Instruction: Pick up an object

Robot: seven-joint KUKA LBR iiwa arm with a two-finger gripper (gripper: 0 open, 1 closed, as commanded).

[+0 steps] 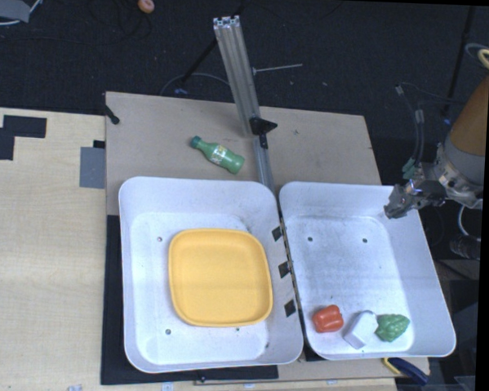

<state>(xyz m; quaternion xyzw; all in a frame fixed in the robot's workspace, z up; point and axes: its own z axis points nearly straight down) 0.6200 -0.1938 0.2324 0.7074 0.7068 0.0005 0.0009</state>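
A yellow square plate [221, 277] lies in the left bin [142, 202]. Near the front edge of the right bin [354, 200] sit a red pepper [329, 318], a small white block [358, 329] and a green leafy toy [392, 327], close together. A green bottle [218, 154] lies on its side on the board behind the left bin. My gripper [397, 205] hangs over the right bin's far right corner, well away from the three small objects. Nothing shows between its fingers.
A metal rail [244, 72] slants from the top of the view down to the gap between the bins. Black clips [283, 266] line the divide between the bins. Cables trail behind my arm at the right.
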